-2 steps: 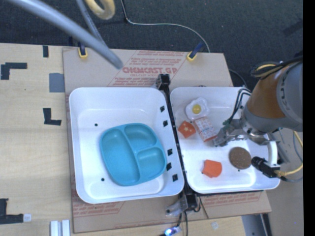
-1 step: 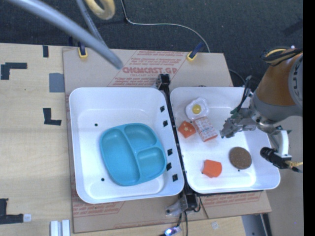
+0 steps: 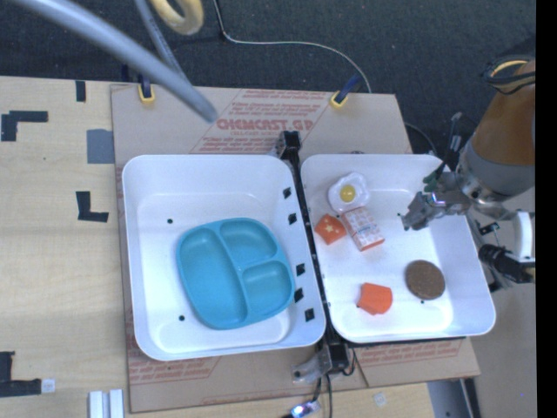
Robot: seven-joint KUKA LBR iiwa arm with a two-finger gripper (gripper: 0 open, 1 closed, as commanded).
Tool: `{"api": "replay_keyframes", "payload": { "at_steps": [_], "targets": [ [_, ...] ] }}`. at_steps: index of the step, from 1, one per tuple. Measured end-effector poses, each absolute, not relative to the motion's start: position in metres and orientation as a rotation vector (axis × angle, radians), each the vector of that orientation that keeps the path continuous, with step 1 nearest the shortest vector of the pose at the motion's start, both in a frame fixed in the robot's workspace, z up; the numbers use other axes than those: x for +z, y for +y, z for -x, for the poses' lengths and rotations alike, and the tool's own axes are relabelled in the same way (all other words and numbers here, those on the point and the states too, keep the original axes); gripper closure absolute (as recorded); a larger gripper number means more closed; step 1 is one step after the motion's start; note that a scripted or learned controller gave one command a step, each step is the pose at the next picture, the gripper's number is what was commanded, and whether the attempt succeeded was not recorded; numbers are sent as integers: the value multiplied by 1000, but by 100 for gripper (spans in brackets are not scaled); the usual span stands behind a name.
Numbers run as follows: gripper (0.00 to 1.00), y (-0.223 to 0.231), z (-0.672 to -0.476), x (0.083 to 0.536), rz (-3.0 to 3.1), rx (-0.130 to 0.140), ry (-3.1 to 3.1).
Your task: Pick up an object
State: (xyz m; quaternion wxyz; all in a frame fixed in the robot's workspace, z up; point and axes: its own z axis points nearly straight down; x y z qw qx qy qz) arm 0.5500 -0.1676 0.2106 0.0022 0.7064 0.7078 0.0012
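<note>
White-and-red packet (image 3: 364,230) lying flat, long axis slanting toward lower right, pincer (image 3: 418,213) nearby, its spread unclear.

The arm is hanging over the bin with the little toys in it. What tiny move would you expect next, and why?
Probably a short drop toward the brown disc. The end effector sits over the right bin with nothing between its fingers, and the disc lies just below it in the picture, apart from the other pieces, so it looks the easiest to reach.
</note>
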Motion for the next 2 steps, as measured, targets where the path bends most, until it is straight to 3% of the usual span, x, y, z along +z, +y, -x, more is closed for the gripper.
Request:
{"api": "replay_keyframes", "payload": {
  "at_steps": [2],
  "targets": [
    [100, -54, -590, 220, -2214, 3, 2230]
  ]
}}
